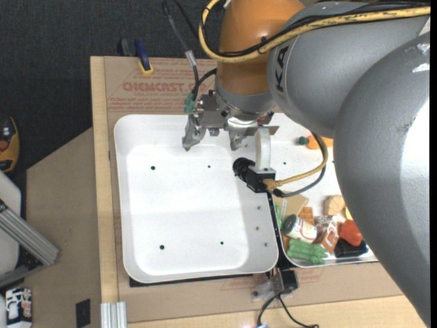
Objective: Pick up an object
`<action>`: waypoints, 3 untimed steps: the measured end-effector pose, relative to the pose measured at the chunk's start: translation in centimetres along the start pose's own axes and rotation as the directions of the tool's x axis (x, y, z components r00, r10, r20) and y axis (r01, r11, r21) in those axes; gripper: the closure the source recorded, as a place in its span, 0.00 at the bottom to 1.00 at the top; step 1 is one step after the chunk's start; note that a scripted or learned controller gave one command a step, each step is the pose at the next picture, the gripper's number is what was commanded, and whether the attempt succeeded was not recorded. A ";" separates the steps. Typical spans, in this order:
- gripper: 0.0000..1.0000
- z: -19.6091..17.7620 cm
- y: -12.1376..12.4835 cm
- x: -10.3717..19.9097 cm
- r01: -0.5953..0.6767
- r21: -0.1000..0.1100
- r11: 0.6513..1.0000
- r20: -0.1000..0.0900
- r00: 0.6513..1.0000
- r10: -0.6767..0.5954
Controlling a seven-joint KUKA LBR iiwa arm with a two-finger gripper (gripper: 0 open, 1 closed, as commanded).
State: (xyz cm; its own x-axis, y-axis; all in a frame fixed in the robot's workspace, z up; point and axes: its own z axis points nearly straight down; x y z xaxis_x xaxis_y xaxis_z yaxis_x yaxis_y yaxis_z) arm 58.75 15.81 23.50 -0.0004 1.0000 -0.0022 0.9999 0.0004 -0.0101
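Overhead, the grey arm (355, 94) bends down so its gripper (213, 142) hangs over the far edge of the smooth white left bin (184, 251), fingers parted, holding nothing. Right of it and nearer the camera, small colourful objects (317, 231) crowd the other bin's (293, 257) near corner.

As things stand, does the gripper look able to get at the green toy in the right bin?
Probably not directly: the gripper sits over the far edge of the left bin, and the arm's bulk overhangs the right bin, where the green toy lies among crowded items.
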 end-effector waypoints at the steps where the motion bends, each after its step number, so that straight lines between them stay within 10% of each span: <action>1: 0.00 8.2 -0.5 5.8 0.004 -0.003 1.000 -0.002 1.000 -0.004; 2: 0.00 15.3 -1.7 3.8 -0.003 -0.007 1.000 -0.002 1.000 0.003; 3: 1.00 14.0 -1.6 3.9 -0.003 -0.010 1.000 -0.004 1.000 0.003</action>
